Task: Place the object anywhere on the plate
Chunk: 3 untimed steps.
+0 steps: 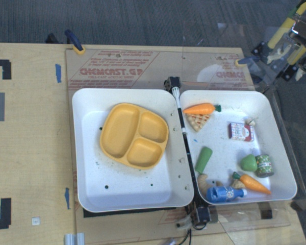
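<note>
Over in the right bin (222, 160), close to its far wall, lying flat: orange carrot (199, 108), probably light, stiff and a little slippery. Best to take across the thick middle. Yellow plate (134, 135) in left bin (92, 180). Gripper (294, 32) far right, state impossible to tell.

Wooden bench (30, 152) — two white bins (86, 188) side by side.

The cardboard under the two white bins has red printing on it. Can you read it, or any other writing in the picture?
Cardboard sheet, red print at left: big line looks like "CHICKASAW...", too blurred to be sure; smaller lines unreadable.
Cardboard, red print at right: partly hidden, blurred, unreadable.
Red and white packet in the right bin: label too small to read.
Blue bottle: nothing legible.
</note>
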Motion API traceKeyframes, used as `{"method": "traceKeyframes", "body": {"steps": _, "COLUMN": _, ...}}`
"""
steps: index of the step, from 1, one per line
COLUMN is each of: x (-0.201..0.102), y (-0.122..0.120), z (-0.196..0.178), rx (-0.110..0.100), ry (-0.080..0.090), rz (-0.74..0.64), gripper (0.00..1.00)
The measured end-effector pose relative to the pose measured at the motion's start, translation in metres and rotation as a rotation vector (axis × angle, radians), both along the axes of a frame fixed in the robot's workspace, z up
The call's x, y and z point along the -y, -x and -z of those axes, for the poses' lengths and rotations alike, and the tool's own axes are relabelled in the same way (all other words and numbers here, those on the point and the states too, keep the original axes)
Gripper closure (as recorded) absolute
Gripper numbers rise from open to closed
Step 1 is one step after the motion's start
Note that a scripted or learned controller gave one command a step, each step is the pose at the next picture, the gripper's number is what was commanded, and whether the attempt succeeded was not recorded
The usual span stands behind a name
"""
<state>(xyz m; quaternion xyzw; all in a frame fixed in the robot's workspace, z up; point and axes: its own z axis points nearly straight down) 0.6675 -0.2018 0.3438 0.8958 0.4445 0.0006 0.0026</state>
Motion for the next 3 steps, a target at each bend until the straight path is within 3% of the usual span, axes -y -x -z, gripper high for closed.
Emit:
{"method": "traceKeyframes", "body": {"steps": 1, "x": 0.008, "y": 0.027, "z": -0.056, "rx": 0.002, "ry": -0.002, "rz": 0.393, "gripper": 0.00}}
{"method": "traceKeyframes", "body": {"steps": 2, "x": 0.021, "y": 0.018, "z": -0.038, "rx": -0.001, "ry": -0.003, "rz": 0.605, "gripper": 0.00}}
{"method": "traceKeyframes", "body": {"steps": 3, "x": 0.020, "y": 0.014, "z": -0.023, "rx": -0.007, "ry": -0.004, "rz": 0.699, "gripper": 0.00}}
